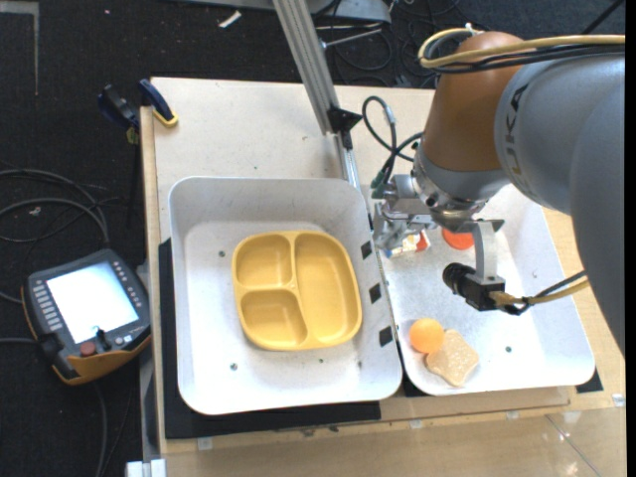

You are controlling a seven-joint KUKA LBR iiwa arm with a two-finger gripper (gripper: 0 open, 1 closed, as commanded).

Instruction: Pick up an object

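Yellow tray (pixel 296 288) in left bin (pixel 199 227)

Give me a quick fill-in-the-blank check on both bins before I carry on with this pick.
1. The yellow plastic divided tray lies in the ____ white bin of this view.
2. That tray has ____ compartments.
3. The small orange ball touches the tan sponge-like block in the ____ white bin.
4. The arm's band above the wrist is ____.

Missing words: left; three; right; orange
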